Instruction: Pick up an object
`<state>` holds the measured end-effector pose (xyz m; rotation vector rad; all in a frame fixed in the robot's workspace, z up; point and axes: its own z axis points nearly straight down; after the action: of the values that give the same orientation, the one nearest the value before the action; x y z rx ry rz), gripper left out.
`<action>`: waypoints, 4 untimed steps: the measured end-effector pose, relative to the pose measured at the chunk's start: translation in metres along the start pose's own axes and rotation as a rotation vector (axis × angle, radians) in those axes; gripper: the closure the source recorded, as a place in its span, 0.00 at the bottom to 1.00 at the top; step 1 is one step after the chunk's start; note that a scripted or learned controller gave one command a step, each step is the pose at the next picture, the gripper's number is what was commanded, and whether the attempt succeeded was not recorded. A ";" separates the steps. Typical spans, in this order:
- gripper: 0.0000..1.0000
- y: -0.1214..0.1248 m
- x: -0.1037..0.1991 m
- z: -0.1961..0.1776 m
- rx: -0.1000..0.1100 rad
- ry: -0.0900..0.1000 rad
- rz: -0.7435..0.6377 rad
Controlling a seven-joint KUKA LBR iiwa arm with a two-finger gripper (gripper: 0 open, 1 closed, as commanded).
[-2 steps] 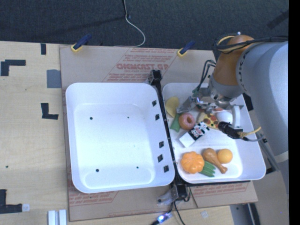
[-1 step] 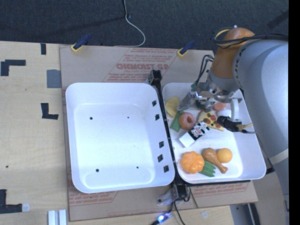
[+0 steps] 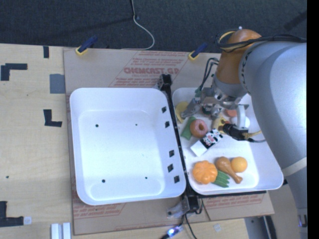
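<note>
Claw [image 3: 202, 111]: lowered into right bin [image 3: 269, 176], over far-end clutter near doughnut [image 3: 200, 128]; finger state unreadable, grasp unconfirmed. Candidate objects: doughnut, pumpkin [image 3: 205, 172], drumstick [image 3: 228, 167], orange [image 3: 239, 164], heaped in right bin for picking. Left bin [image 3: 79, 133]: alongside, likely drop-off.

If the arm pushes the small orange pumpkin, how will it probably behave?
The small orange pumpkin looks round, so it may roll. It looks like a toy, so probably light. The green piece beside it might stop it.
</note>
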<state>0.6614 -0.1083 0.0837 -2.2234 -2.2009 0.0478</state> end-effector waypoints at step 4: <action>1.00 -0.098 0.014 -0.074 -0.029 0.014 -0.012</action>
<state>0.5661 -0.0923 0.1607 -2.2174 -2.2222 0.0005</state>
